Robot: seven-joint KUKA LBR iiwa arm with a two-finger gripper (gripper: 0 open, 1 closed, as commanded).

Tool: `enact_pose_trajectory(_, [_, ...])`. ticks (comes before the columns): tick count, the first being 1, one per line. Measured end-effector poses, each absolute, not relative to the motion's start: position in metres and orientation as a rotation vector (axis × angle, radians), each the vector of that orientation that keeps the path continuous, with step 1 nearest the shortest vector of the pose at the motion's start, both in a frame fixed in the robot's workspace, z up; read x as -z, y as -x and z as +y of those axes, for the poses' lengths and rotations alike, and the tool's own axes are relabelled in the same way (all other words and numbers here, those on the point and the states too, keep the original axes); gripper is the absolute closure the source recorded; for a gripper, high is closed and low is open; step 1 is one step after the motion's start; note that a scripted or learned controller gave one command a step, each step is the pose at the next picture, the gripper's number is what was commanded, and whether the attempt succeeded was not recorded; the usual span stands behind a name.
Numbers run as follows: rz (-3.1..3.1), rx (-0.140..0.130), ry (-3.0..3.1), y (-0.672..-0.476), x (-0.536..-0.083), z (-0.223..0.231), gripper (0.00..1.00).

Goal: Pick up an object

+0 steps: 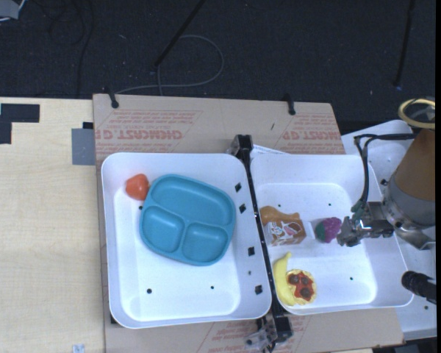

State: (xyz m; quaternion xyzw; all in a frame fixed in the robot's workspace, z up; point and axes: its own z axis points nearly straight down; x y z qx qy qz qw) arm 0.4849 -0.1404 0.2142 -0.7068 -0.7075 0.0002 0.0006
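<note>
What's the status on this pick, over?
Gripper low in right bin, beside purple toy; nothing seen held. Snack packet and pizza toy lie apart. Path clear.

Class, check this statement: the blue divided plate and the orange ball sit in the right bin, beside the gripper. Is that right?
Not quite. The camera view shows the blue divided plate and the orange ball in the left bin; the gripper is at the right bin.
</note>
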Motion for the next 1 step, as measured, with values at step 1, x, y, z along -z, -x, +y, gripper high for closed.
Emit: enact_pose_trajectory(1, [-2.223, 0.000, 2.217, -0.4864, -0.2228, -0.0935, 1.00])
